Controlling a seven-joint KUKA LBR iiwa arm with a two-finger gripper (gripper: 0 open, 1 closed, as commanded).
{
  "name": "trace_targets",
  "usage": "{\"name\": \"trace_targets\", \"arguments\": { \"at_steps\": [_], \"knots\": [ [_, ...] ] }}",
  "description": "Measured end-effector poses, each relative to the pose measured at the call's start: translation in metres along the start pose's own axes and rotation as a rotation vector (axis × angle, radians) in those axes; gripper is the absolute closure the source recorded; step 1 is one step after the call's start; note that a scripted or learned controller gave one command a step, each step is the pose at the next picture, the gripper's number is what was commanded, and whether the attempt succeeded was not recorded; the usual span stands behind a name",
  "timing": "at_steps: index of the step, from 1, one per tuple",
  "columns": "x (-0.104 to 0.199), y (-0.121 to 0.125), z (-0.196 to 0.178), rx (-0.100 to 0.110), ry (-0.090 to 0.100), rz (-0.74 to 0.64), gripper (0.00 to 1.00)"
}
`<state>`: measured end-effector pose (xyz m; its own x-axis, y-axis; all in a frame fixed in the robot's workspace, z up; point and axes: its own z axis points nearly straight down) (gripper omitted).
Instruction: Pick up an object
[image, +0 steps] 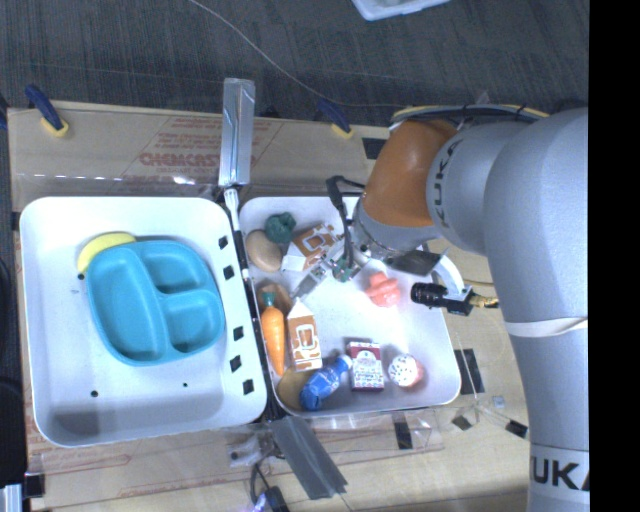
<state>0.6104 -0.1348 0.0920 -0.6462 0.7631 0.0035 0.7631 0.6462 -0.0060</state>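
While my arm (480, 190) reaches in over the right bin (440, 385), my pincer (343, 265) hangs low over that bin's upper middle; the wrist hides its fingers, so I cannot tell how far they are parted or whether anything sits between them. Taking the carrot (273, 340) as my landmark, I count two bins: the right one that holds it and the left bin (50, 400) across the shared wall. One blue divided tray (155, 300) lies in the left bin, well left of the carrot, with one yellow thing (105, 245), perhaps a banana, peeping from under its far corner. Just right of the carrot stands one small orange carton (304, 342), touching it. Below and right of the carrot lies one blue bottle (322, 385), then one patterned box (366, 366), then one white speckled ball (404, 371) farthest right. Above the carrot rest one tan rounded thing (264, 251) and one dark green lump (279, 224); up and right of it sits one brown-and-white carton (312, 246), close by my pincer. One pink piece (383, 290) lies right of the carrot, beyond the pincer. Open white floor lies right of the orange carton, between it and the bin's right rim.
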Motion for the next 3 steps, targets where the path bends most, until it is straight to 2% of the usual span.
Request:
{"name": "trace_targets", "arguments": {
  "at_steps": [1, 2, 3],
  "knots": [
    [0.0461, 0.0295, -0.1031, -0.011, -0.005, 0.384, 0.0],
    [0.047, 0.0292, -0.1105, -0.007, -0.002, 0.38, 1.0],
    [0.047, 0.0291, -0.1102, -0.006, -0.002, 0.38, 0.0]
  ]
}}
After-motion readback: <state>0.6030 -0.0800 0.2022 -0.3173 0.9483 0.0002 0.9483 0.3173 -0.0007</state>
